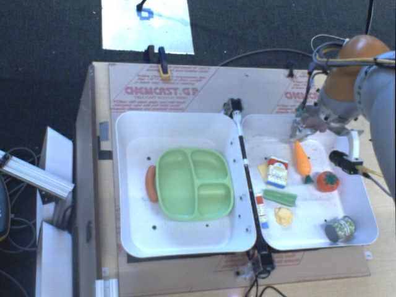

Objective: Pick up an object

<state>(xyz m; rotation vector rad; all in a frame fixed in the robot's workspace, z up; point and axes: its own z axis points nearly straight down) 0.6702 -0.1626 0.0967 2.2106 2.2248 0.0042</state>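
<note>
Carrot [302,158] is lying in the right bin [370,223], near its far edge, its narrow end pointing toward the gripper [301,131], which is hovering just over that end. Whether the gripper is open, closed or gripping the carrot cannot be told from this angle.

In the left bin [124,166], a sausage [151,183] is lying along the left side of a green plate [193,184], touching its rim; the plate is sitting in the middle of the bin.

In the right bin, a tube [261,206] is lying against the left wall. A carton [278,172] is resting just right of it, toward the middle, with a green stick [279,197] lying just below the carton and a yellow piece [283,216] sitting nearer the front edge. A tomato [327,181] is sitting right of the carrot, close to its leafy end. A can [340,228] is lying on its side in the front right corner. The arm [362,82] is reaching in over the far right corner.
</note>
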